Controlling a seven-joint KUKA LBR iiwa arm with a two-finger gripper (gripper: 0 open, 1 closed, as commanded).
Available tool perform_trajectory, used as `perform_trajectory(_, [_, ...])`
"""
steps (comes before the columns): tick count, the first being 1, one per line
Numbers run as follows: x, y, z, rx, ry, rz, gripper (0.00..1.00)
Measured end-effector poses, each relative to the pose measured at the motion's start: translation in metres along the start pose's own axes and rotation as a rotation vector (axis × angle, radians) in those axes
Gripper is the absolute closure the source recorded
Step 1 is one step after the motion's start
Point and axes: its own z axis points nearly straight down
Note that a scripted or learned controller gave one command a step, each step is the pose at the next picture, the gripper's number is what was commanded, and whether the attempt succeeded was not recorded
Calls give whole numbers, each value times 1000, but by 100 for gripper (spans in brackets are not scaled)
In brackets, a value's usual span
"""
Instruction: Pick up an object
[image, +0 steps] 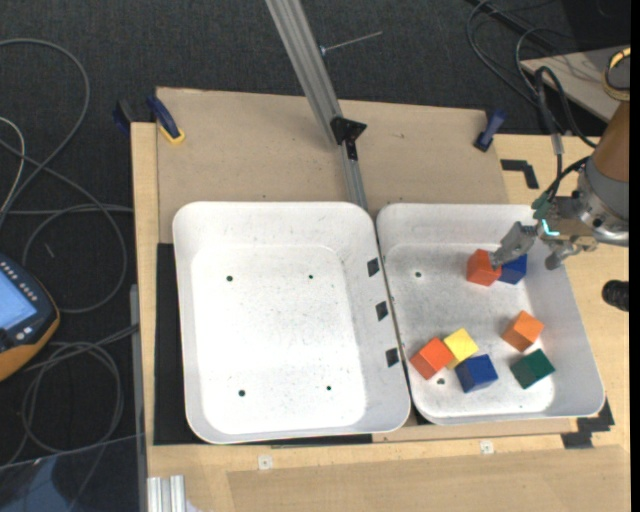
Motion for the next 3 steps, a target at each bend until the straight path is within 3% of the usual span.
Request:
perform_trajectory(1, [0, 1, -3, -5, -1, -1, 0])
perform_trajectory(3, [-11, 9, 106, 2, 0, -1, 0])
